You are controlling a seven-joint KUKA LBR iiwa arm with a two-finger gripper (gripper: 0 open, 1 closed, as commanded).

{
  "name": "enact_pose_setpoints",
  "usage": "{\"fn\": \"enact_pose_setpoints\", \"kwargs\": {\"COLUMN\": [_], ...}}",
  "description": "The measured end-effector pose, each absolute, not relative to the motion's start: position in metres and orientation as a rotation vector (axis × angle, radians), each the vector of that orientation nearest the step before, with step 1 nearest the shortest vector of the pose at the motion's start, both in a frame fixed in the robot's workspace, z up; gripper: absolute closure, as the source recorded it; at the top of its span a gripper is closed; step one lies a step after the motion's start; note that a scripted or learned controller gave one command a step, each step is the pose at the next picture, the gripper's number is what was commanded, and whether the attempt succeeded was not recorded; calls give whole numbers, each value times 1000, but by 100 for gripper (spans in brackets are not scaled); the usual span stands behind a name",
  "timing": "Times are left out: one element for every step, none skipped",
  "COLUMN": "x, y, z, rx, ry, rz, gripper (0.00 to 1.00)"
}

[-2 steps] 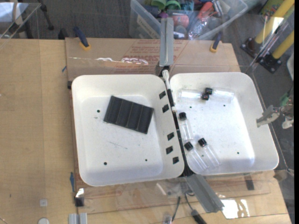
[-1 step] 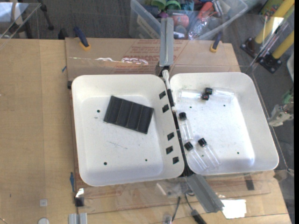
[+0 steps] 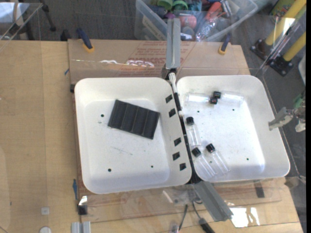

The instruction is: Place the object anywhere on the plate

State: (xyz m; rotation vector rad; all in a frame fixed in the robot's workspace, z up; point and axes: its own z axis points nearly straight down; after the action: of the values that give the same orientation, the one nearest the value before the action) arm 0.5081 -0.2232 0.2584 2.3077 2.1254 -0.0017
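Observation:
A dark grey ribbed rectangular plate (image 3: 133,119) lies flat in the left white bin (image 3: 92,174), toward its back and slightly turned. Several clear plastic tubes with black caps lie in the right white bin (image 3: 272,164). One tube (image 3: 214,98) lies crosswise near the back. Another tube (image 3: 190,125) lies by the left wall. Two more capped tubes (image 3: 210,148) lie close together near the front left corner of that bin.
Black clips (image 3: 176,141) line the seam between the two bins. A clear tub of colourful toys (image 3: 194,6) stands behind the bins. A metal bracket (image 3: 286,118) sticks in at the right bin's outer edge. Cardboard (image 3: 121,57) lies under the bins.

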Motion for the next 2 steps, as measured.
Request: {"fn": "enact_pose_setpoints", "kwargs": {"x": [509, 509], "y": [-224, -224], "z": [268, 268], "rx": [2306, 2305], "ry": [2124, 2124], "rz": [-2, -2], "gripper": [100, 0]}}
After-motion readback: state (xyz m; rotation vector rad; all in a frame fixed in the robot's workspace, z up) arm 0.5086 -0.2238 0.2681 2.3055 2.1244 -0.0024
